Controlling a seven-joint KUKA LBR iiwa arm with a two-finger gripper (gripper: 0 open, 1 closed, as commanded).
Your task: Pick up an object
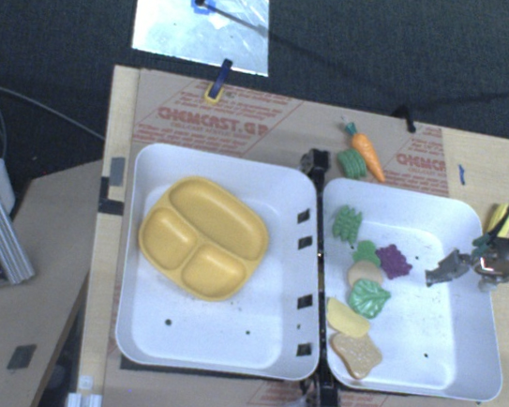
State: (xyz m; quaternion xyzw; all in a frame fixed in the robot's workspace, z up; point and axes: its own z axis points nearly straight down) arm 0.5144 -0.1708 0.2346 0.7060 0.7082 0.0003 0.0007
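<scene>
**A:** Where were the objects for picking?

**B:** They sat in the right bin (457, 370), bunched along its left side. A green leafy piece (346, 224) lay nearest the top, then a purple grape cluster (394, 260) a little right of it, with a small green bit (366, 251) just beside the grapes. Below came a pale round piece (364, 274) overlapped by a green lettuce-like toy (369, 299), then a yellow slice (346, 318), and at the bottom a tan bread-shaped piece (356, 356) close to the bin's lower rim.

**A:** And the gripper?

**B:** The gripper (440, 271) reached in from the right over the right bin, its tip near the grape cluster but apart from it. Nothing was between its fingers. Whether they were spread or pressed together, I couldn't tell; the tip was too small and dark.

**A:** What about the other bin?

**B:** The left bin (142, 323) held a yellow divided tray (204, 236), tilted slightly, with three compartments.

**A:** Anything outside the bins?

**B:** A toy carrot (368, 150) and a green piece (351, 163) lay touching on the cardboard sheet (248, 121) just above the right bin. A blue and yellow clip (219, 81) rested at the sheet's top edge.
</scene>
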